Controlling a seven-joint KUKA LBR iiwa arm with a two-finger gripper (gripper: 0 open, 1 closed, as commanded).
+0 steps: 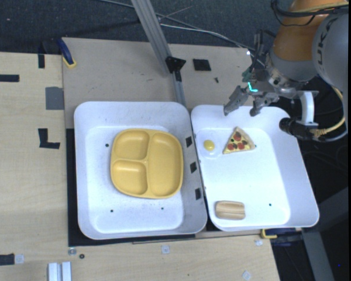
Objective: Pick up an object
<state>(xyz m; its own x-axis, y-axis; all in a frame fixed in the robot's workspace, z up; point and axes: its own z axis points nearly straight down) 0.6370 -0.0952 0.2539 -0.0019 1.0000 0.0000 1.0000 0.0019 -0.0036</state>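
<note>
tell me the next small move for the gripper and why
Probably a short drop straight down toward the toy pizza slice. The gripper hangs open above the right bin's far edge with nothing between its fingers, and the slice lies just below it in the view, apart from the small yellow piece.

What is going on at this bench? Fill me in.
A grey robot arm with an orange band reaches in from the right, its tool open above the far edge of the right white bin, holding nothing. That bin holds a triangular toy pizza slice, a small yellow round piece and a tan bun-shaped toy. The left white bin holds a yellow divided plastic plate. Nothing is picked up yet.
</note>
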